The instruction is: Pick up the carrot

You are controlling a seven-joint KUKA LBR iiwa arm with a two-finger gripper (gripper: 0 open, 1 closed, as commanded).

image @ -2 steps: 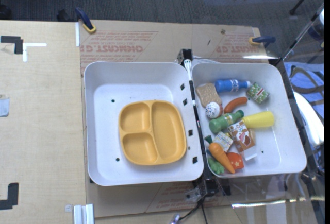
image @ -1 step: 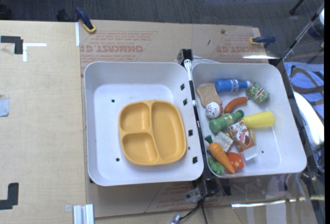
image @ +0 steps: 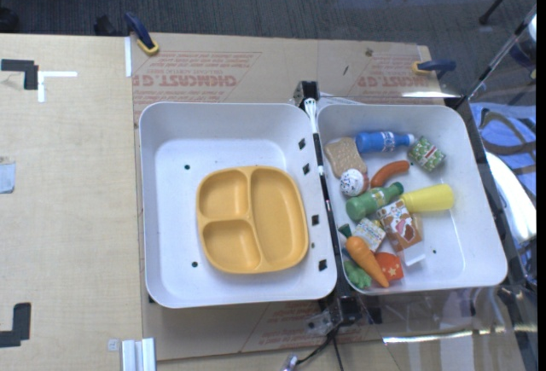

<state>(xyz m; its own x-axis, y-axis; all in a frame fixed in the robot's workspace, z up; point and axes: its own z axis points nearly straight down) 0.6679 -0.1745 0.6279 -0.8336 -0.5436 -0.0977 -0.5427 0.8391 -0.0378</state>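
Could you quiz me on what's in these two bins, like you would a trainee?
1. True or false: the carrot lies in the right bin.
2. What sits in the left bin? A) blue bottle B) yellow tray C) sausage
3. Fill in: the carrot lies near the bin's ____ edge, the one closest to the camera.

Key: 1 true. 2 B, the yellow tray. 3 front.

The bench [image: 68, 190] bears cardboard [image: 256, 71] and two white bins [image: 162, 216].
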